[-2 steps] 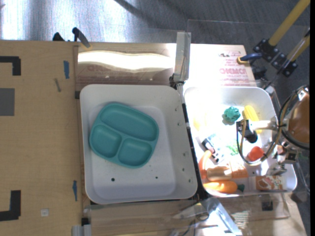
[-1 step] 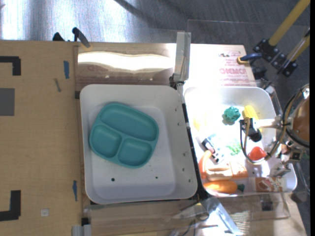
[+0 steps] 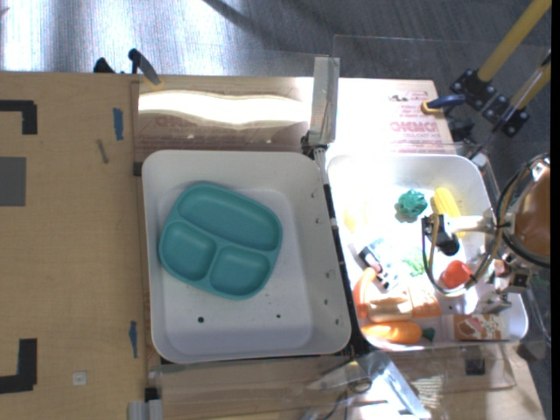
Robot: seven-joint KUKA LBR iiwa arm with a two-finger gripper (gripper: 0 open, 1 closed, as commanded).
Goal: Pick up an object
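Note:
The right bin (image 3: 350, 178) holds several small things: a green toy (image 3: 411, 204), a yellow corn cob (image 3: 447, 202), a red-orange piece (image 3: 453, 275), an orange carrot (image 3: 398, 331), an orange box (image 3: 395, 305) and a small white and black item (image 3: 374, 261). My gripper (image 3: 490, 280) hangs low over the right side of this bin, just right of the red-orange piece. Glare and the wrist hide its tip. I see nothing held in it.
The left bin (image 3: 166, 322) carries a teal divided plate (image 3: 220, 240). A brown cardboard panel (image 3: 61, 234) lies to the left. A metal post (image 3: 324, 103) stands behind the gap between the bins. Yellow-handled clamps (image 3: 490, 86) sit at the back right.

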